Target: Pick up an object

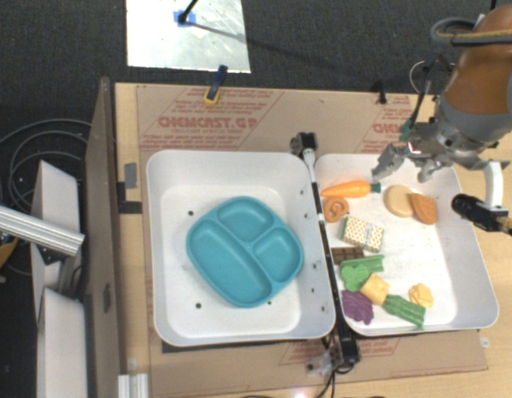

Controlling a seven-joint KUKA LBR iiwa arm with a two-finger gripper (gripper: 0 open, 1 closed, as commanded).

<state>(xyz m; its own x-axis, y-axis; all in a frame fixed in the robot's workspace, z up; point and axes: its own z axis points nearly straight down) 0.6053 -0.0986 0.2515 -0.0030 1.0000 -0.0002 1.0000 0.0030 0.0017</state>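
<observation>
Nearest my camera, along the front rim of the right bin [480,301], I see a purple piece [357,306], a green piece [403,309] and a small yellow one [421,294] packed close, with a yellow block [374,288] and a green leafy piece [361,270] just behind. Toward the divider lie a brown bar [345,255], a patterned cracker [363,234] and a pretzel [334,209]. Farther back, a carrot [347,190] points at the divider, and a tan round [398,200] touches a brown bread slice [423,208]. Bare floor shows along that bin's right side. On my left bin [168,181] sits a blue divided plate [244,249], with open white margin all round. My arm comes in from the right, and the gripper [409,166] hangs above the back edge of the right bin, its fingers spread apart with nothing between them, near the carrot tip and the tan round.
</observation>
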